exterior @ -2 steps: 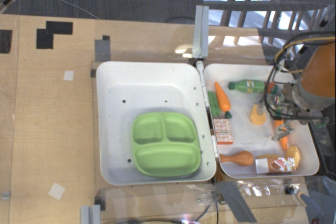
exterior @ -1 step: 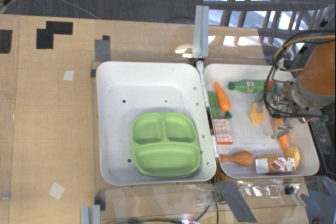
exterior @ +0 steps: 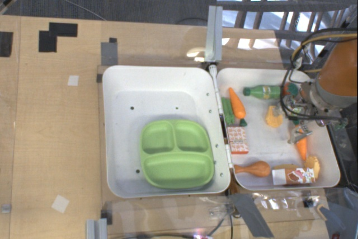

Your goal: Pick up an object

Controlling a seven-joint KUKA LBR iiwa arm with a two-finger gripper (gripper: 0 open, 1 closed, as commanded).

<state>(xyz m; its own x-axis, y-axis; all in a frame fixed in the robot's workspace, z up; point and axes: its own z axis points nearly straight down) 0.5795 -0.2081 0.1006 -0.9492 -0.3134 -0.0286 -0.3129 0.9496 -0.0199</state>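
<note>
Hanging low over the right-hand side of the right bin (exterior: 222,82), my gripper (exterior: 302,132) sits under a tangle of cables, and from this angle I cannot tell whether it is spread or pressed together, or whether it has hold of anything. Along the near wall of that bin lie a brown pear-shaped piece (exterior: 253,169), with its narrow end pointing left, and just to its right a flat printed carton (exterior: 293,176) lying on its side. A small yellow piece (exterior: 312,165) sits just above the carton's right end. A short orange carrot piece (exterior: 302,148) lies a little farther back, just beside my gripper on its near side; I cannot tell whether they touch. In the left bin (exterior: 112,120), a green divided plate (exterior: 176,153) rests flat towards the near right corner. Back in the right bin, a small red-and-white box (exterior: 238,140) lies close to the wall between the two bins. Farther back, a pale yellow object (exterior: 273,117) sits to the left of my gripper, apart from it. A long carrot (exterior: 236,103) lies aslant beside a dark green stick-shaped item (exterior: 227,111), which runs along the dividing wall. Farthest back, a green bottle (exterior: 263,91) lies on its side, cap pointing left. My arm (exterior: 338,73), with its orange band, comes in from the right above the bin's far right corner.
</note>
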